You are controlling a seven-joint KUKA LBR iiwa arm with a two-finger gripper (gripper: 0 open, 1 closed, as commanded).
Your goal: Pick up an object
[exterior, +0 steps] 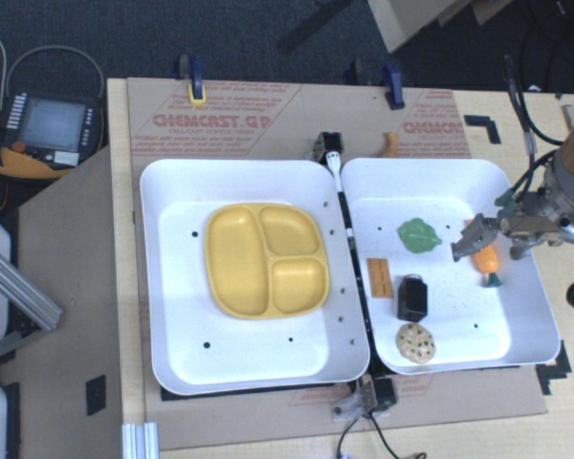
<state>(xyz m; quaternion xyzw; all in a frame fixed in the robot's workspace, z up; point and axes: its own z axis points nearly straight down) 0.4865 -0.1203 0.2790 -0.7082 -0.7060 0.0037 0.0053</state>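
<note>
The gripper [492, 240] hung over the right bin [531, 338], and its fingers [471, 237] stood spread open, astride a small orange object, seemingly a toy carrot [488, 260], which lay on the bin floor just below them and was not yet held. The step in hand appeared to be the descent onto this piece, and doing it well would likely mean keeping the fingers centred over its orange body, going low enough to reach its widest part, and closing only once both fingers flanked it, since so small and rounded a thing could easily squirt sideways. A green leaf-shaped toy [420, 235] lay just to the left of the fingers, close enough that the left finger might nudge it on the way down. Further left and lower were a black block [412, 297], a thin brown bar [379, 278] beside it, and a speckled round cookie [415, 342] beneath, all well apart from the fingers and unlikely to interfere. Far to the left, the other bin [163, 285] held a yellow divided plate [266, 259]. The bin's right wall sat near the fingers' right side, so little room seemed available there for correction.
</note>
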